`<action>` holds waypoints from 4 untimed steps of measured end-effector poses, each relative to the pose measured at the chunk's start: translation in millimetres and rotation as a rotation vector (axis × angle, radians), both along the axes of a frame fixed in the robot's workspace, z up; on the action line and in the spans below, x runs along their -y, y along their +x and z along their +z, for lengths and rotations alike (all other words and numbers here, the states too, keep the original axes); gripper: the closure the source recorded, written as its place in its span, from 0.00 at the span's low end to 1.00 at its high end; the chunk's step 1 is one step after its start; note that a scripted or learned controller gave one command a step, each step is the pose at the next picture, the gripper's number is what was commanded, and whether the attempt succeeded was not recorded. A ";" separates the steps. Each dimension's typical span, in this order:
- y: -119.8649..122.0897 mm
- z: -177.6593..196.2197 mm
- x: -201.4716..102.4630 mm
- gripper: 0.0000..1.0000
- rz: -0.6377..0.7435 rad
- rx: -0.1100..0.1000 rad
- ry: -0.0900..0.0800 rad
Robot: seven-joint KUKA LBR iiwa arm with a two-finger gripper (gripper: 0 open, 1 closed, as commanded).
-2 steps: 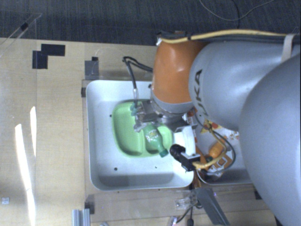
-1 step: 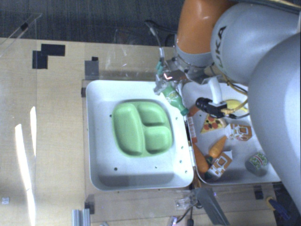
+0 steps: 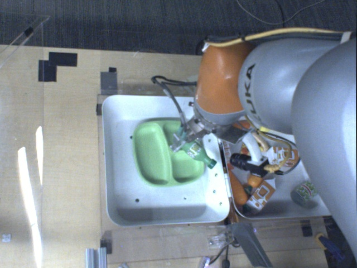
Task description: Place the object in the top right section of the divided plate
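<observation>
A light green divided plate (image 3: 155, 155) lies in the left white bin (image 3: 120, 166). My gripper (image 3: 183, 139) hangs over the plate's right side, about where the upper right section meets the lower right one. Just below and to the right of it, a small green object (image 3: 198, 152) with a pale label and a dark green end lies slanted across the plate's right rim. It is very close to the gripper, and I cannot tell whether they touch. The wrist and its orange band (image 3: 220, 82) cover the plate's top right corner.
The right bin (image 3: 290, 208) holds several items: an orange carrot-like piece (image 3: 240, 191), a black marker (image 3: 244, 162), printed boxes (image 3: 262, 193) and a small can (image 3: 305, 191). The grey arm covers most of that bin. A dark cable (image 3: 167, 91) loops above the plate.
</observation>
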State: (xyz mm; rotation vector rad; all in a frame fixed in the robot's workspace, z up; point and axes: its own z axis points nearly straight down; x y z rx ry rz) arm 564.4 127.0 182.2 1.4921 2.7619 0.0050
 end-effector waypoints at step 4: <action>-21.8 35.3 29.8 1.00 0.107 0.007 0.001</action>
